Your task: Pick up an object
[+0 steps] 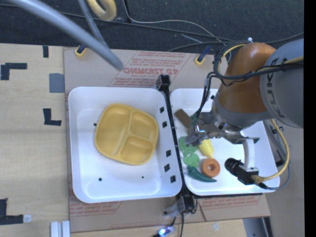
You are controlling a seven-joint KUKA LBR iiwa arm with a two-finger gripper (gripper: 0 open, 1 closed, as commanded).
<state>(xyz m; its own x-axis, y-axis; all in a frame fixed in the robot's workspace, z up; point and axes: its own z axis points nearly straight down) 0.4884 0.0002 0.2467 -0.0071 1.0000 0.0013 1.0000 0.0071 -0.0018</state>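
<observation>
At the near edge, a sheet of brown cardboard (pixel 123 207) lies under the two bins on the pale wooden bench (pixel 29 142).

The objects to pick up lie in the right bin (pixel 232 190), a shallow tray of smooth white plastic, close to its left wall. Nearest is a dark green piece (pixel 201 175), long and pointed, lying flat. An orange ring (pixel 216 165) with a small hole touches it on the right side. A little farther there is a light green lump (pixel 191 159) with a rounded shape, and behind it a second green piece (pixel 184 144). Just beside these, on the right, lies a short yellow piece (pixel 207 147) with a blunt end.

The gripper (pixel 199 131), made of grey metal, hangs directly over the far end of this group, near the yellow piece and the second green piece. It cannot be told whether it is open, closed, or clamped on something. Above it, the arm carries a glossy orange band (pixel 244 73).

Farther in the same bin, a flat brown piece (pixel 181 116) lies by the left wall.

The left bin (pixel 74 147) holds a yellow plate (pixel 101 132), matte, with rounded corners and three compartments.

Beyond the bins, the cardboard bears red print, and two yellow clamps (pixel 80 50) (pixel 200 59) sit at its far edge.
</observation>
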